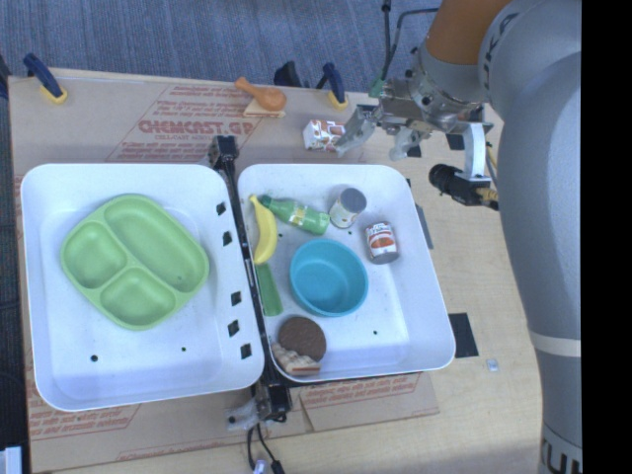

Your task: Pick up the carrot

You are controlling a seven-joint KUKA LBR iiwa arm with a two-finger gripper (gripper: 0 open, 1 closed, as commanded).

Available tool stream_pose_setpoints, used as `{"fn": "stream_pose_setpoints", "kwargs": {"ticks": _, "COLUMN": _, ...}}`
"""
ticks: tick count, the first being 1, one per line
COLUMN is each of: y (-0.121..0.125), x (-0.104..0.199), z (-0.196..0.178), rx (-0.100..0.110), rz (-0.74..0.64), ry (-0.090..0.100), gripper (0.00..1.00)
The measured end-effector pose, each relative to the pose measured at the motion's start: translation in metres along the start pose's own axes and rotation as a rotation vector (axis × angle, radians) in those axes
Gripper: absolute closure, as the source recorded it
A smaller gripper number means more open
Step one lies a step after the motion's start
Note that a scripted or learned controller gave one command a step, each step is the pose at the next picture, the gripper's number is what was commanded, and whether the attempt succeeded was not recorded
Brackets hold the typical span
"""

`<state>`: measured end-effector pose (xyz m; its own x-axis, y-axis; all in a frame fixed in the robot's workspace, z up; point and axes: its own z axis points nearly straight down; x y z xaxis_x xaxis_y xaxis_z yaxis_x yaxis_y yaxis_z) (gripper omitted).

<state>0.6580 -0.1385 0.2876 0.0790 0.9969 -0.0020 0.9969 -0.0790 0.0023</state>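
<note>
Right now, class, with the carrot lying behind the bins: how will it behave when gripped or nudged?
The carrot looks like a small moulded toy, so probably stiff and light. Its tapered, rounded shape may roll in a curve if nudged. Its smooth-looking skin could slip from a pinch.

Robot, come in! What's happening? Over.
End effector over bench, behind right bin. Carrot-like orange piece on bench, view's left. Small white packet between them.

The grey KUKA arm (pixel 538 215) fills the right side, rising to an orange band (pixel 469 18) near the top. Below the band, its wrist bends leftward, ending in the gripper (pixel 380 138) with two fingers spread apart, pointing left and down.
</note>
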Motion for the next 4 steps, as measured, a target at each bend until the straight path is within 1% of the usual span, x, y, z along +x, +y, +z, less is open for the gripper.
{"fn": "stream_pose_setpoints", "kwargs": {"ticks": 1, "y": -0.007, "x": 0.082, "z": -0.186, "rx": -0.005, "rz": 0.181, "ry": 0.004, "gripper": 0.00}}
{"fn": "stream_pose_setpoints", "kwargs": {"ticks": 2, "y": -0.007, "x": 0.083, "z": -0.189, "rx": 0.012, "rz": 0.168, "ry": 0.000, "gripper": 1.00}}
{"fn": "stream_pose_setpoints", "kwargs": {"ticks": 3, "y": -0.044, "x": 0.126, "z": -0.031, "rx": 0.022, "rz": 0.375, "ry": -0.004, "gripper": 1.00}}
{"fn": "stream_pose_setpoints", "kwargs": {"ticks": 4, "y": -0.126, "x": 0.236, "z": 0.054, "rx": 0.024, "rz": 0.390, "ry": -0.005, "gripper": 1.00}}
